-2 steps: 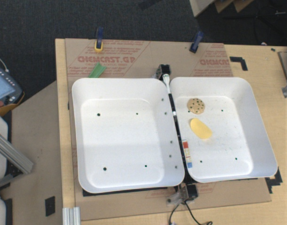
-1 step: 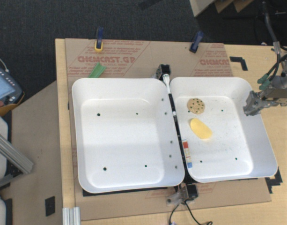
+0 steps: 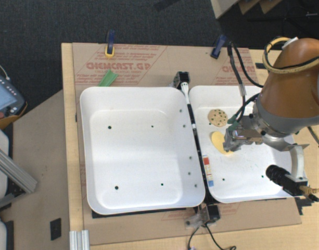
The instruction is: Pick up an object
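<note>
The arm (image 3: 294, 82) leans in from the right of the frame, over the right bin (image 3: 253, 189), 1 of 2 on the bench. Its gripper (image 3: 235, 141) sits low at the middle of that bin, right on top of a yellow piece (image 3: 218, 141) whose left part sticks out from under it. How wide it stands, or whether it has caught anything, I cannot tell. A speckled cookie (image 3: 217, 117) lies just above and left of it. I'd guess the yellow piece is the target: nearly straight below, its long axis running up-left to down-right.
</note>
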You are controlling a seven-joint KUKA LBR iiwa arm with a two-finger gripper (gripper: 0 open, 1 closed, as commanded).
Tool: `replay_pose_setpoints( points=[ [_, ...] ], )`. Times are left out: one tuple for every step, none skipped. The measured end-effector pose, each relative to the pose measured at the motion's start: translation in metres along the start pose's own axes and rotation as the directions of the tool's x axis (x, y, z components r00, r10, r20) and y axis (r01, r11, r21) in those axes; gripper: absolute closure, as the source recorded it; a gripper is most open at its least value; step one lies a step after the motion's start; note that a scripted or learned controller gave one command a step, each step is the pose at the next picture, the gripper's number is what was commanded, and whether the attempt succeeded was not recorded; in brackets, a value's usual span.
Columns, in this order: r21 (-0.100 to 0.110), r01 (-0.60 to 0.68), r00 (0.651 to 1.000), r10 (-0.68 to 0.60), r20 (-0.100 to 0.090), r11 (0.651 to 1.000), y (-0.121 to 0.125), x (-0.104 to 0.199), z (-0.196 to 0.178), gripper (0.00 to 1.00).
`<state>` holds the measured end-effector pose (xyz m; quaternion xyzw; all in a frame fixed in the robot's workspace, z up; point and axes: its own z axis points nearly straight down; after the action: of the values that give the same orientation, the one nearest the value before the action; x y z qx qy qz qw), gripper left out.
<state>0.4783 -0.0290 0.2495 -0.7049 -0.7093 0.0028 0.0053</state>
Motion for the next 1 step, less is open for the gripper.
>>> replay_pose_setpoints(
  points=[
    [-0.021,-0.001,1.0,0.001,0.002,1.0,0.0015,0.0344,-0.0805,1.0]
  ],
)
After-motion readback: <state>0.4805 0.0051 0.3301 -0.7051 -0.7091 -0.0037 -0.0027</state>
